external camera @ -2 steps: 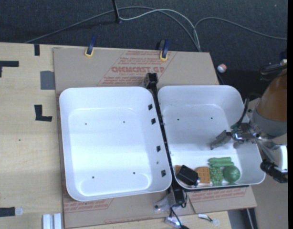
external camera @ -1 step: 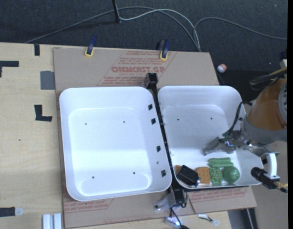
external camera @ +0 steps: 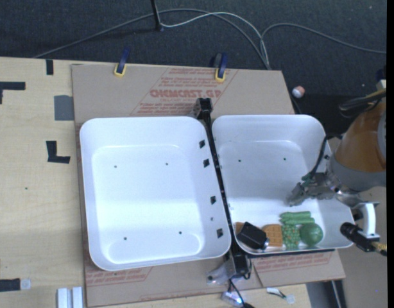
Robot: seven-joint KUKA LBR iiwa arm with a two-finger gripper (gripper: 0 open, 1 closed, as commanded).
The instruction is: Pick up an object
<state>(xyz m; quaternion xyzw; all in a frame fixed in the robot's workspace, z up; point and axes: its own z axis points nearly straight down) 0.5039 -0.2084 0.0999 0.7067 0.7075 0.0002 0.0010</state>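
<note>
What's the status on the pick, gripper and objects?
Gripper low in right bin, finger state unclear. Green objects, orange piece, black item clustered at near wall, ungrasped. Nothing blocking.

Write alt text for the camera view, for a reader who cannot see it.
A grey robot arm with an orange band reaches from the right, its two-finger gripper low over the right shallow white bin. Along that bin's near edge lie a black block, an orange waffled piece and green toy pieces. The left shallow white bin sits alongside.

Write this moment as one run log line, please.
gripper: in right bin, above green toys | nothing held | left bin: untouched
</note>
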